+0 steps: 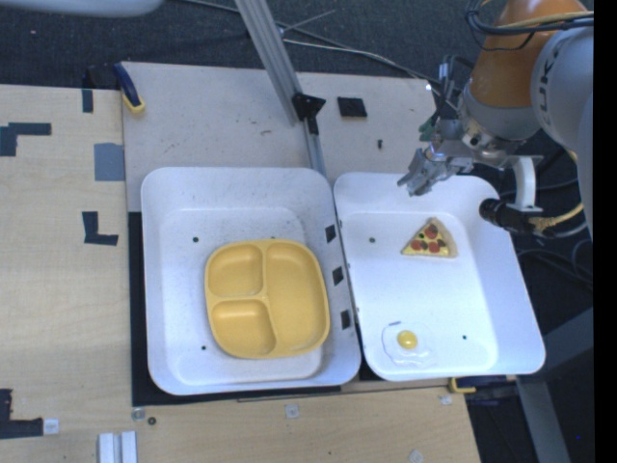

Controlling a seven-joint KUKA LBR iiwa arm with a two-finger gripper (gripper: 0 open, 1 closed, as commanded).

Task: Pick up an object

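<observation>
The task is at its beginning: no object is lifted yet. The gripper [420, 183] hangs over the far edge of the right bin [501, 287], and there is nothing between its fingers. The fingers look slightly parted, so I judge the jaws to be released, but they are small in the view.

Two objects lie in this bin. A pizza slice [430, 240] lies near the gripper, a little in front of it; it is a flat triangle, yellow with red dots and a brown crust. A fried egg [406, 342] lies near the front wall; it is flat, white and glossy, with a round yellow yolk.

In the left bin [164, 258] lies a yellow plate [267, 297] with three compartments, smooth like plastic. What is left: go down, close on one object and lift it.
</observation>
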